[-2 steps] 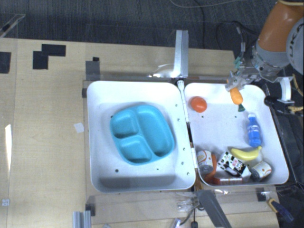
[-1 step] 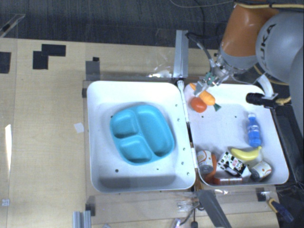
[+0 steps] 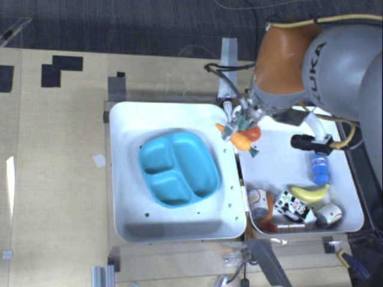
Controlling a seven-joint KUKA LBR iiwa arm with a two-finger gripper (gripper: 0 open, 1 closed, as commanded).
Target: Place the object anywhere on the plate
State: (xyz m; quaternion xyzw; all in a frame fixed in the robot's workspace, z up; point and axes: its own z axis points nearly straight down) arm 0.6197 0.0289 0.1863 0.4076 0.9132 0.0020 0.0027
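1. The arm (image 3: 335, 58) reaches over the right bin (image 3: 353, 178).
2. The blue plate (image 3: 178, 167) lies in the left bin (image 3: 128, 220), left of and below the gripper (image 3: 238, 124).
3. The gripper seems clenched on an orange toy carrot (image 3: 242, 139), hanging just past the plate's upper right corner, above the bins' divide.

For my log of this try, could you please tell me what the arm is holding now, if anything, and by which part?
The pincer appears to hold an orange toy vegetable by its top end, above the gap between the bins; the grip itself is too small to confirm.
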